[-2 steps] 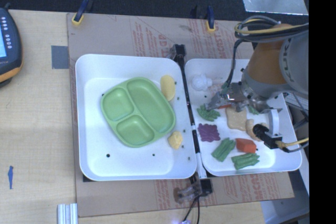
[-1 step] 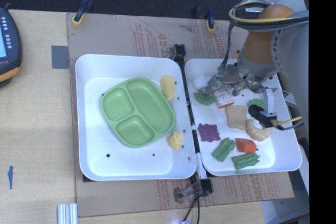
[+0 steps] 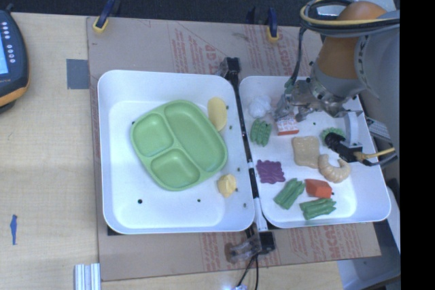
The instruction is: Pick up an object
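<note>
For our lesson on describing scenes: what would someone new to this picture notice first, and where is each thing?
The bright green divided plate stands out in the left bin, with two yellow pieces at its right edge. The right bin holds a jumble of small toy foods, among them a purple piece. Above that bin's upper part hangs the grey arm with its orange band, its gripper low among the items.

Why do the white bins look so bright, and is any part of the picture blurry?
In the camera view, overhead light washes out the left bin and right bin, flattening their walls; the green tray casts only a faint shadow; the gripper and the small toys beside it look soft and hard to make out.
</note>
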Available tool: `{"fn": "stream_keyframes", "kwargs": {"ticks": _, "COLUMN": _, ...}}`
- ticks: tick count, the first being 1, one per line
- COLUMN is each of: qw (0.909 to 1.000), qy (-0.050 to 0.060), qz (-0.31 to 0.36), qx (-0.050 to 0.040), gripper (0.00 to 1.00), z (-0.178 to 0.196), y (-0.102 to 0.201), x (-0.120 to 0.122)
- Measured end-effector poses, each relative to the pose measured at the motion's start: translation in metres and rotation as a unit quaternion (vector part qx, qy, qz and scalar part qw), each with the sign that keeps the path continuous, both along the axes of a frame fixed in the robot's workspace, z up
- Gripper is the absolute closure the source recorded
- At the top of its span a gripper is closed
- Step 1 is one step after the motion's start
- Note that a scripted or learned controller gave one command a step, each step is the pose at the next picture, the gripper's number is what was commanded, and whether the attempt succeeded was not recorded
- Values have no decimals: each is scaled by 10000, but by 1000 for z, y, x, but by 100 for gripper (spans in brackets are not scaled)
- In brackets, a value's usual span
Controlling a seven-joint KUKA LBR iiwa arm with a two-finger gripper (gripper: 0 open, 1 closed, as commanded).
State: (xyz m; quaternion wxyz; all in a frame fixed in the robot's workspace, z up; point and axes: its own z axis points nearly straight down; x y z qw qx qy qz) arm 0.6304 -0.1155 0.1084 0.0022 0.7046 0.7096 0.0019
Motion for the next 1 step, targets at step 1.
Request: {"fn": "stream_keyframes", "kwargs": {"ticks": 1, "qw": 10000, "qy": 13, "qz": 17, "qx": 16, "gripper": 100, "z": 89, "y": 74, "x": -33}}
